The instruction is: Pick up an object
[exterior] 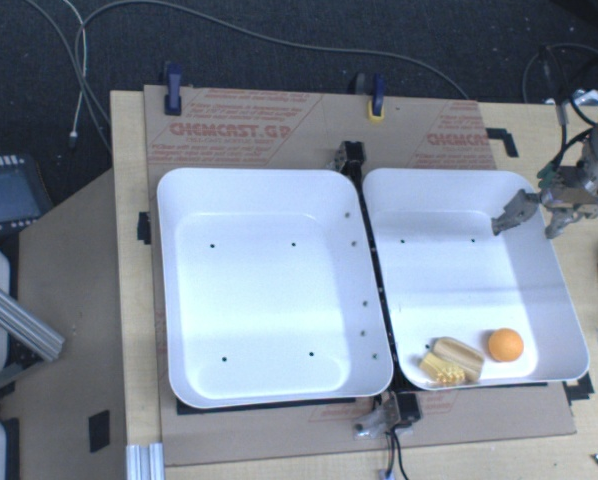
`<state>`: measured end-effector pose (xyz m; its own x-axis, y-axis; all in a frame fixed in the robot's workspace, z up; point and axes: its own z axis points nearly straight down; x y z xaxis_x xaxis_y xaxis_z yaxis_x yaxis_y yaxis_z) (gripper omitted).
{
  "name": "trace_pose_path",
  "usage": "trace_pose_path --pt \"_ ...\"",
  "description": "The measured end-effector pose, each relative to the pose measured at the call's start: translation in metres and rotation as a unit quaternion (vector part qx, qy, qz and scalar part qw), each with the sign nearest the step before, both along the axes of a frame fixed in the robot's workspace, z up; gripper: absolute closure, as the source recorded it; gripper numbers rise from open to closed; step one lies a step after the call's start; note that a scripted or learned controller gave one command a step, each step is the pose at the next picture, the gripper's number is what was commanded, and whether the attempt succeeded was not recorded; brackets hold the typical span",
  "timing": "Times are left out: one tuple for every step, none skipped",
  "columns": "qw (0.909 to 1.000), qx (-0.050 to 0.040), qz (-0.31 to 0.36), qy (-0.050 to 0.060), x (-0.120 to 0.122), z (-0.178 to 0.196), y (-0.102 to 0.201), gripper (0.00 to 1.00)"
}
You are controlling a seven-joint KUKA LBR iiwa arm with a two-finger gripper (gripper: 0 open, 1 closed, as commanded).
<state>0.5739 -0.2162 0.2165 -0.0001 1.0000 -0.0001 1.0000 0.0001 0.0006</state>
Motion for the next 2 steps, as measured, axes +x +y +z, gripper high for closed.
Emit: trace_pose_path --pt "1.0000 0.0007 0.000 0.002 0.005 -0.061 0.001 0.00" --pt "1.0000 0.0008 0.000 0.003 0.010 -0.121 0.006 0.00"
